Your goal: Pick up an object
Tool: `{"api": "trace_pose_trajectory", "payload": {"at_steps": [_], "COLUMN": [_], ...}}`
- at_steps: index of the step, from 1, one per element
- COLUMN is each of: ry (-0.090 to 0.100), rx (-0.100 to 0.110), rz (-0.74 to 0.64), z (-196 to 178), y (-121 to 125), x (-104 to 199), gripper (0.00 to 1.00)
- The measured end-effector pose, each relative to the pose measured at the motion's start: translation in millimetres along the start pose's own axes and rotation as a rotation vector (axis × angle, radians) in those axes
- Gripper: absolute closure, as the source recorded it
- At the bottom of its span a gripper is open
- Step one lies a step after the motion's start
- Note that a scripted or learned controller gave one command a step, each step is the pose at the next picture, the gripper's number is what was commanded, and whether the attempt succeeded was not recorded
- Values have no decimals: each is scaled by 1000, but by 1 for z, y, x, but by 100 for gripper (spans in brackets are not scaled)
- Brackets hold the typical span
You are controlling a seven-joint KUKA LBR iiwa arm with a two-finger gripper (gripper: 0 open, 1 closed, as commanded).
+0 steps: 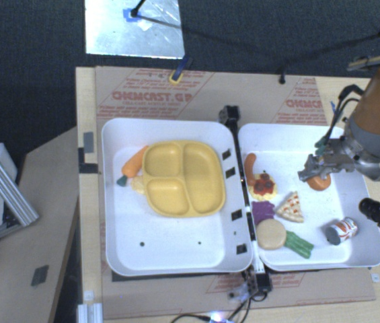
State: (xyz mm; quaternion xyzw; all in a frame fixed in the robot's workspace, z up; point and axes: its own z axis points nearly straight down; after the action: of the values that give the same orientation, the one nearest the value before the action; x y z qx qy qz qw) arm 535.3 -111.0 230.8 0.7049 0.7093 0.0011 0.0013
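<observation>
Looking down on a bench (89, 200) topped with a brown printed board (196, 89), two shallow white bins side by side on it. Left bin (119, 247) holds a yellow divided plate (179, 178), with a toy carrot (133, 162) touching its left edge. Right bin (364, 247) holds a hot dog (250, 167), a red-topped piece (263, 186), a purple piece (262, 211), a pizza slice (290, 207), a round tan bun (271, 234), a green vegetable (300, 245) and a small can (341, 231) lying on its side.

Gripper (316, 172) sits low at the right bin's upper right, just above an orange-red object (321, 182) partly hidden by it. Can't tell if it's gripped.

Dark carpet (28, 59) surrounds the bench; a shiny metal plate (134, 19) lies behind it, aluminium framing (1, 187) at left.
</observation>
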Motion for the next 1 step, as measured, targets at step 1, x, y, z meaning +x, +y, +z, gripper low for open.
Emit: {"api": "trace_pose_trajectory", "payload": {"at_steps": [1], "ry": [0], "rx": [1], "rz": [1], "z": [13], "y": [17], "x": [48], "gripper": [100]}}
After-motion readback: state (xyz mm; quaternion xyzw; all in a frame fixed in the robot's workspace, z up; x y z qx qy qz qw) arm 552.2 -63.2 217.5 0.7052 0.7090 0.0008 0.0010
